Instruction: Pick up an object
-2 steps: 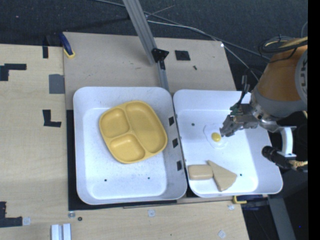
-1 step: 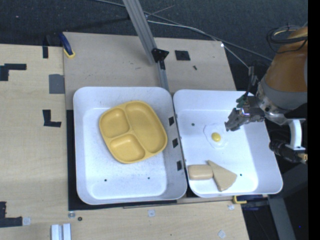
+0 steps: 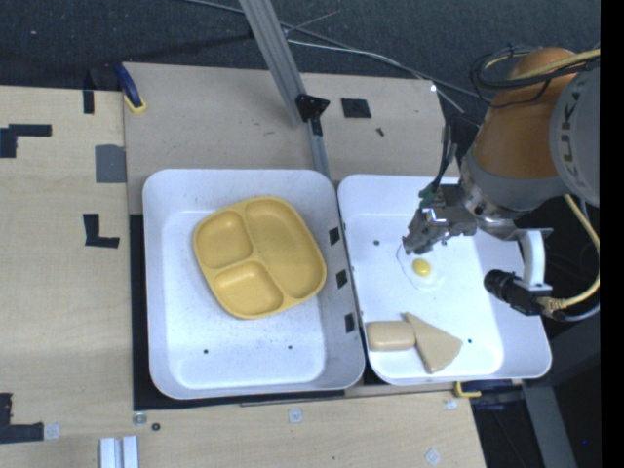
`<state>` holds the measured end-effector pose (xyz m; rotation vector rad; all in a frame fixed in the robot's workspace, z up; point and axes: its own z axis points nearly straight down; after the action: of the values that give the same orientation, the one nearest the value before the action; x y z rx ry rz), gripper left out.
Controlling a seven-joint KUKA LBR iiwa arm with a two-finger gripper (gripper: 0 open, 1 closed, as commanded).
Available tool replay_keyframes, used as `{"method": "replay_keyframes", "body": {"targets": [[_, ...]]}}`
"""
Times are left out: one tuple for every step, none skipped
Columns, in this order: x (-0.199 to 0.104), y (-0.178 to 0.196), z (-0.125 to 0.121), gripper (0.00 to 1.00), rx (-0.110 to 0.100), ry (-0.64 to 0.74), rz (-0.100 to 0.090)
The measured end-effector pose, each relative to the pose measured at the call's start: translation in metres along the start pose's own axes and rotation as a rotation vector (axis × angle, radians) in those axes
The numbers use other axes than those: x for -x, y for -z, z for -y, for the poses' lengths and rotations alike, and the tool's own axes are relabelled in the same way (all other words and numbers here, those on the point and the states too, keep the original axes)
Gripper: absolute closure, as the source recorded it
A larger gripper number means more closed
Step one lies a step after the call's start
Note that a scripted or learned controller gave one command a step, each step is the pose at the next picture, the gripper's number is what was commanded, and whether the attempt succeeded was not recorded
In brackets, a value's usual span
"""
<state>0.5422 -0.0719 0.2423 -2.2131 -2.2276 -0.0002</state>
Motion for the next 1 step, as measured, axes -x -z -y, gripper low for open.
{"method": "replay_keyframes", "body": {"targets": [[-0.0417,-0.0081,-0.0124,1.0,-0.001,-0.001,0.001]]}}
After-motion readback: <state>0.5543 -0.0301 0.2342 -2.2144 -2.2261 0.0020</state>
